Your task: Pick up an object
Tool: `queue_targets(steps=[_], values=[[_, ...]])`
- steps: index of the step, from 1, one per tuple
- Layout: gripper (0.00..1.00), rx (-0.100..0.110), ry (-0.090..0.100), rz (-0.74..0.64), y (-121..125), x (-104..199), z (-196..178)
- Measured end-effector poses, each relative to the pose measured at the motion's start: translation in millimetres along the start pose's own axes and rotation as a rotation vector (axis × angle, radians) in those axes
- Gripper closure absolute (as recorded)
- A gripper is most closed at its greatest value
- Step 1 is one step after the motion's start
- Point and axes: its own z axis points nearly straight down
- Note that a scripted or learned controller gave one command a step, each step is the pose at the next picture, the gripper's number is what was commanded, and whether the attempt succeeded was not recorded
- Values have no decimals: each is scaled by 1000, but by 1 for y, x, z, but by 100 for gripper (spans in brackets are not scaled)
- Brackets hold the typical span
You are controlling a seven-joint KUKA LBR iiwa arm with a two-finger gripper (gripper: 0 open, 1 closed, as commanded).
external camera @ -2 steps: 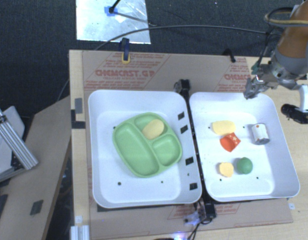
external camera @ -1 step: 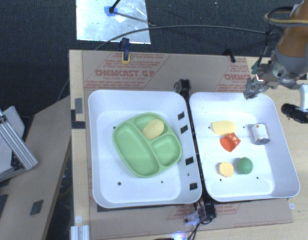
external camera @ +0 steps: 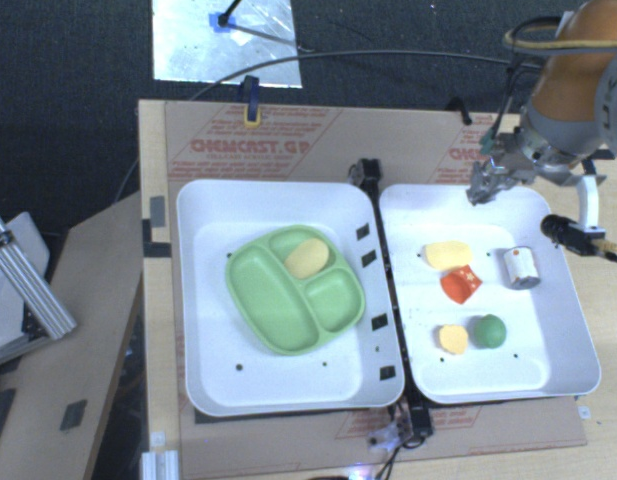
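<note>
Cardboard sheet (external camera: 288,138) underlies two white bins (external camera: 203,298) on dark flooring (external camera: 68,68).

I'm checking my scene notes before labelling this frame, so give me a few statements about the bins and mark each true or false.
1. The green divided plate lies in the left bin. True.
2. A yellow item sits in one of the plate's compartments. True.
3. The green ball is in the left bin. False: it is in the right bin, beside a small yellow piece.
4. The gripper holds the red object. False: the red object lies on the bin floor, apart from the gripper.
</note>
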Motion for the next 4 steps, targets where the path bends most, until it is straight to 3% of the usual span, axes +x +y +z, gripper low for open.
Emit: queue_targets(steps=[3, 4], values=[[100, 2, 2, -2, -49, 150, -23], [100, 3, 2, -1, -66, 201, -8]])
